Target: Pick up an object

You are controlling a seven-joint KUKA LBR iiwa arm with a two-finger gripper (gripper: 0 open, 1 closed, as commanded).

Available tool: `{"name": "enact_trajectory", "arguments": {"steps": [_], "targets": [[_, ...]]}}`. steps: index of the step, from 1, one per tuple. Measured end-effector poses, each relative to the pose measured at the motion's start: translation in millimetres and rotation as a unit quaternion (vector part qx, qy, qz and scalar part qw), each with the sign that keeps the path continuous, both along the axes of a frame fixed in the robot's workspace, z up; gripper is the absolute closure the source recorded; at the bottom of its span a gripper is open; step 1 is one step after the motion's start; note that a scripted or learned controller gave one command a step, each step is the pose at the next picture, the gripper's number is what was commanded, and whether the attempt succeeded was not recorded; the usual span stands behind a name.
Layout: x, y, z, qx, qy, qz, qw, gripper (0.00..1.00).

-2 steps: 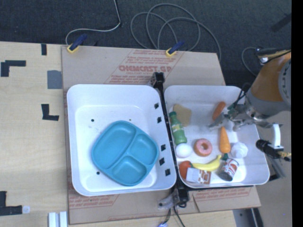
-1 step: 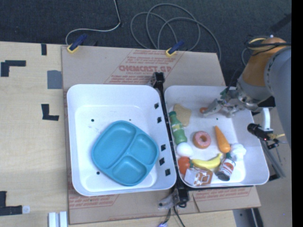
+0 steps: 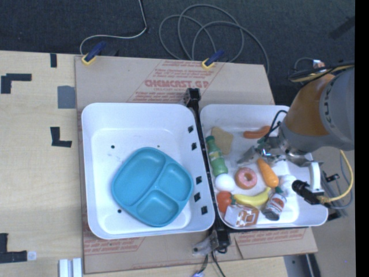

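Approach step: gripper (image 3: 260,152) hovers just above the carrot (image 3: 267,172), finger opening and hold indiscernible; next move probably needs descent onto it.

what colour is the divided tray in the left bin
Light blue; the divided tray shows plainly in the camera view, lying in the left bin.
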State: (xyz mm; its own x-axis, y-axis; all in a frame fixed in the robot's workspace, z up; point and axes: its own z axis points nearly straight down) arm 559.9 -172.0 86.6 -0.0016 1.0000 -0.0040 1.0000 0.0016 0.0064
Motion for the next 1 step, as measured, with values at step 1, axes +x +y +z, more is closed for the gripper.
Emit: {"name": "enact_trajectory", "arguments": {"steps": [1], "targets": [[2.3,-2.3,8.4,-0.0003,0.001,0.0,1.0,1.0]]}}
